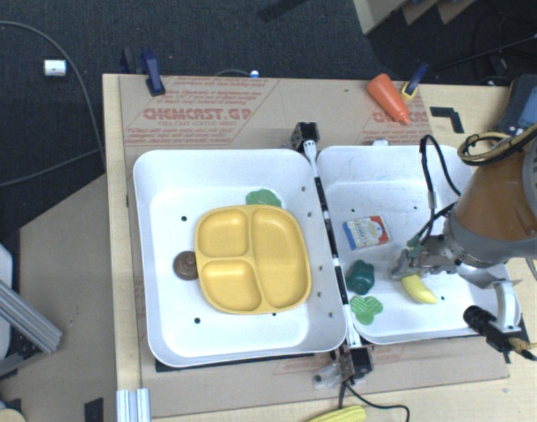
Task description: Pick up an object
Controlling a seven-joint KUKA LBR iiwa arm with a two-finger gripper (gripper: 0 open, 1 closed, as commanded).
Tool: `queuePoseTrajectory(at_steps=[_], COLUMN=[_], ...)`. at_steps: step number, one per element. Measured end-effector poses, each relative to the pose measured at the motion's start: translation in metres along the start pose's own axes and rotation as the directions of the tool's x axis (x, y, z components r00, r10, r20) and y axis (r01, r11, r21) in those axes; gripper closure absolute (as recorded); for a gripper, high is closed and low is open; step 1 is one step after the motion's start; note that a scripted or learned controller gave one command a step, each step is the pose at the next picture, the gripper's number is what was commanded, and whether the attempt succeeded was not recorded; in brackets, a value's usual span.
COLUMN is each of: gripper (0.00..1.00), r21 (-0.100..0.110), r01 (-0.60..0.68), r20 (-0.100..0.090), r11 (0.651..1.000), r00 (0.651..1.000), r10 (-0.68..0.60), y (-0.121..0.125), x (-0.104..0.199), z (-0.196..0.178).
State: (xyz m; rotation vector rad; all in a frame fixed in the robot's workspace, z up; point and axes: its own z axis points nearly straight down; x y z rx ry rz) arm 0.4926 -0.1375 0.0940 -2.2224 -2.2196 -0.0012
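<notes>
Down in the right-hand bin (pixel 387 161), near its front right corner, the gripper (pixel 415 266) hangs low over the white floor, the grey arm (pixel 497 218) with its orange band reaching in from the right edge. Whether it is spread or pressed together cannot be told from this slanted overhead view, as the wrist body covers it. Just beside the gripper, on its front side, lies a small yellow banana-shaped piece (pixel 419 289), touching or nearly touching the tool; nothing shows it being pinched. To the gripper's left sit a dark green cup-like piece (pixel 360 276) and, nearer the front wall, a light green leafy piece (pixel 366 307). A small white packet with red and blue print (pixel 366 232) lies behind and to the left of the gripper.

Farther left, past the divider between the bins, the left-hand bin (pixel 154 192) holds a yellow three-compartment tray (pixel 250 259), with a green object (pixel 264 199) peeking out behind it and a brown round piece (pixel 185 265) at its left edge.

Both bins rest on a brown cardboard-covered bench (pixel 206 112) printed with red lettering. An orange object (pixel 388 99) lies on the bench well behind the gripper, and a blue clamp (pixel 151 73) grips the far left edge. Dark carpet (pixel 48 148) surrounds the bench.
</notes>
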Motion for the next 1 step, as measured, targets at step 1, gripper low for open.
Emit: queuePoseTrajectory(at_steps=[1], gripper=[1.0], r21=[-0.001], r01=[0.003], r20=[0.0], r11=[1.0], r00=[1.0], r10=[-0.003], y=[0.0183], x=[0.095], z=[-0.0907])
